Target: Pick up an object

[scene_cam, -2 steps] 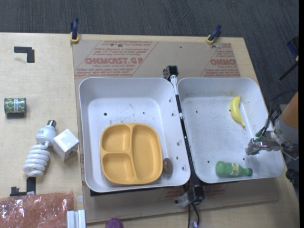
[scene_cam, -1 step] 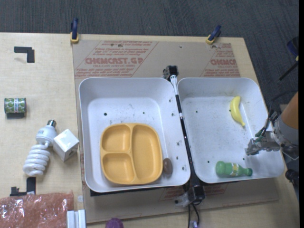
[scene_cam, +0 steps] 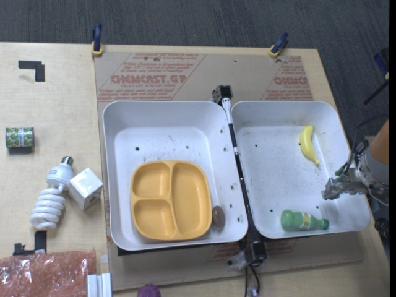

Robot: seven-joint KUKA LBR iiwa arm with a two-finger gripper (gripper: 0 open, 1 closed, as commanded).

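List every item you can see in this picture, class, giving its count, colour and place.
shallow white plastic bins: 2, white, side by side on the bench
yellow divided plate: 1, yellow, left bin
small brown rounded object: 1, brown, left bin, beside the plate
yellow banana: 1, yellow, right bin, far side
green plastic bottle: 1, green, right bin, near edge, lying down
white spiral light bulb: 1, white, bench left of bins
small white cube: 1, white, beside the bulb
green can: 1, green, far left
gripper: 1, grey, over the right bin's right edge
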